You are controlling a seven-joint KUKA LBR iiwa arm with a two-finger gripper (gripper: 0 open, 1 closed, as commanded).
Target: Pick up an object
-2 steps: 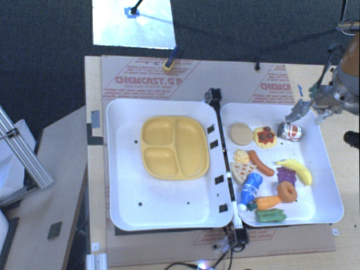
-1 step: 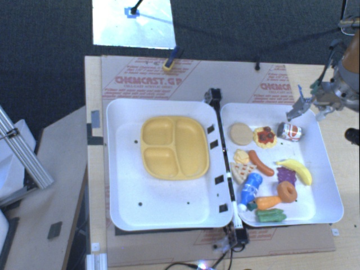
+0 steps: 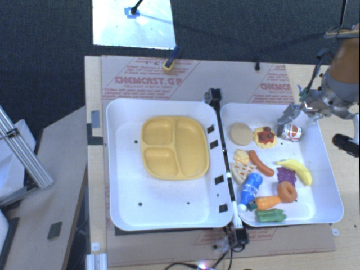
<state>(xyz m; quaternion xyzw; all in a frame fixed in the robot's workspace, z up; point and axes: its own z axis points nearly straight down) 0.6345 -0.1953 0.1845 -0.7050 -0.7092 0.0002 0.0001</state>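
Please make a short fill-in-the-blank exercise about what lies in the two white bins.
1. The yellow plastic tray with three compartments lies in the ____ white bin.
2. The yellow toy banana lies in the ____ white bin.
3. The blue toy bottle lies beside the ____ toy carrot.
4. The pincer is above the ____ bin.

Missing words: left; right; orange; right

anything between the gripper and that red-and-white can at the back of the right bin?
Nothing visible. The gripper hangs at the back of the right bin, right beside the red-and-white can. The nearest other item, the small pizza, lies to the can's left, off that line.
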